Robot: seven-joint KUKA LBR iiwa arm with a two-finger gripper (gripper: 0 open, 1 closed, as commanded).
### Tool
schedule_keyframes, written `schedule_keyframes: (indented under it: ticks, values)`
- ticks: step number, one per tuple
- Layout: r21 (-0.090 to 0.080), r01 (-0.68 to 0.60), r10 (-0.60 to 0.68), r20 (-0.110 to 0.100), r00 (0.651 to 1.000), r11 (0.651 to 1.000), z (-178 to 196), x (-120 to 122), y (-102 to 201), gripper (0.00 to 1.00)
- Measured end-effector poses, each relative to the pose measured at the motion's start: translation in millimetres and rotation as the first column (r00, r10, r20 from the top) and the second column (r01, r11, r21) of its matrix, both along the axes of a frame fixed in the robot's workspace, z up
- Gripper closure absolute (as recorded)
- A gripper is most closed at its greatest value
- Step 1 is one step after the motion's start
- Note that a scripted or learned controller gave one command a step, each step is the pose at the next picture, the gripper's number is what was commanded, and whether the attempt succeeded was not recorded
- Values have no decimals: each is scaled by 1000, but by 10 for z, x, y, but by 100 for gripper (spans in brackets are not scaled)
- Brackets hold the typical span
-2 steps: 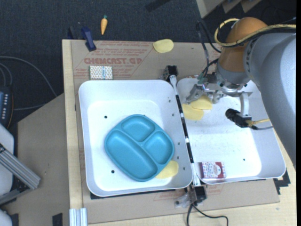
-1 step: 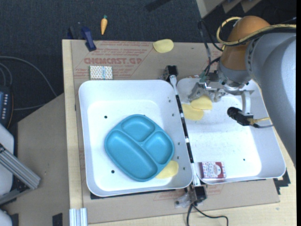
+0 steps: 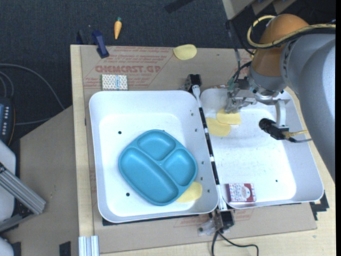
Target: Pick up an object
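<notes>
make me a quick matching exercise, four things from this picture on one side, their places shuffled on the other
Things:
1. blue divided plate
2. small red and white packet
3. orange carrot toy
4. gripper

Places:
A. on the dark floor beyond the bench
B. near the front edge of the right bin
C. in the left bin
D. over the yellow pieces at the back left of the right bin

Pairs: 1-C, 2-B, 3-A, 4-D
</notes>
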State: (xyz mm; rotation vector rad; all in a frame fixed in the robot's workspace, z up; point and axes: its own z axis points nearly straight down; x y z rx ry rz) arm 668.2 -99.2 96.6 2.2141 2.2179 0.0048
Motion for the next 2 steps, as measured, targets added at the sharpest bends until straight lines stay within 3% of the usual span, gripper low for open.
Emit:
schedule_keyframes:
  ticks: [1,2]
  values:
    - [0,0,0,-1,1000,1000,-2,-1,0,0]
    - [3,1,-1,-9,1000,1000,-115,-20,33,0]
